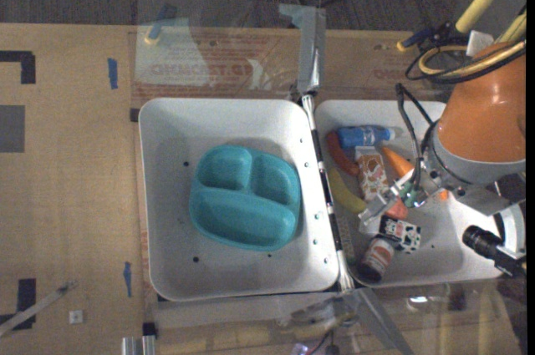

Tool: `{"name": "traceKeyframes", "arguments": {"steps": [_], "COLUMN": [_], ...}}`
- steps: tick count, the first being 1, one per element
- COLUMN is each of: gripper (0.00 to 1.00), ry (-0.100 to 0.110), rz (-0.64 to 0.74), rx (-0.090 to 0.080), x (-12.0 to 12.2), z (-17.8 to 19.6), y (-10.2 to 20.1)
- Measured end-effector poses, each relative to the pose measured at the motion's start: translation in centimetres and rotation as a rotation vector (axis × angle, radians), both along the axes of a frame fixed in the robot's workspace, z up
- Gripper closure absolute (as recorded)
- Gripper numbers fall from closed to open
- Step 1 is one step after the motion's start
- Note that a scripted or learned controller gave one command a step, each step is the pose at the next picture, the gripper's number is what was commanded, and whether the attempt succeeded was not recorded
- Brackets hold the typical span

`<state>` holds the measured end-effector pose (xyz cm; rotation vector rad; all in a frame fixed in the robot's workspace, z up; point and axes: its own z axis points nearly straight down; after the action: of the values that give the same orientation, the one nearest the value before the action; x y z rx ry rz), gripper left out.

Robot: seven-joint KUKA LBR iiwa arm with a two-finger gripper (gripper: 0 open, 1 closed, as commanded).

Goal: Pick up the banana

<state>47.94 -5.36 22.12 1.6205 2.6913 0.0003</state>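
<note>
Left bin held teal divided tray. Right bin, frame right, held banana, blue bottle, carton, small can. Gripper above clutter; jaw state indiscernible.

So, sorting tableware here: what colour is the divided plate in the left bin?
Teal, plain; the divided plastic plate shows in the camera view.

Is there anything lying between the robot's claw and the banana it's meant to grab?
Yes. The gripper sits in the right bin, and a small carton lies between it and the banana, overlapping its edge. An orange sausage-shaped toy touches the banana's upper end.
</note>
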Motion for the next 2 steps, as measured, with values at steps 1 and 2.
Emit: {"name": "traceKeyframes", "arguments": {"steps": [1,2], "gripper": [0.0,0.0], "ry": [0.002,-0.003], "rz": [0.33,-0.062], "rx": [0.001,-0.001], "x": [0.0,6.3], "z": [-3.7,-3.5], "y": [0.5,1.6]}}
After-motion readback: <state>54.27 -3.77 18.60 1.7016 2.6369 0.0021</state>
